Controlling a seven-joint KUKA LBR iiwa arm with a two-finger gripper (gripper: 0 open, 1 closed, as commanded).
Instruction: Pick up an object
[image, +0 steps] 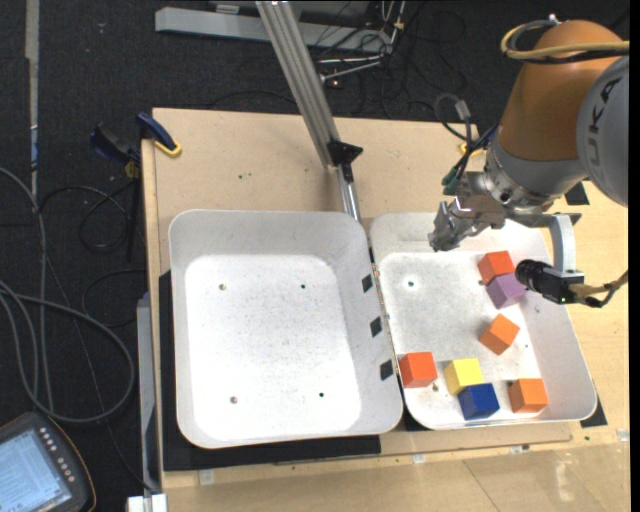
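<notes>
From the fixed camera above the wooden surface (250, 150), two white bins sit side by side, touching along their inner edges. The left bin (270, 325) carries nothing but speckles, so its whole floor is open room. The right bin (430, 300) holds seven blocks, all crowded toward its right and near edges: an orange block (495, 266) touching a purple block (506, 290) by the right rim, a tilted orange block (499, 333) just below them, an orange block (418, 369) at the near-left corner, a yellow block (463, 375) touching a blue block (479, 400), and another orange block (528, 395) in the near-right corner. The bin's far-left quarter lies bare. The gripper (445, 235) hangs over the right bin's far edge, apart from every block; I cannot tell how its fingers are set, and nothing shows between them.
</notes>
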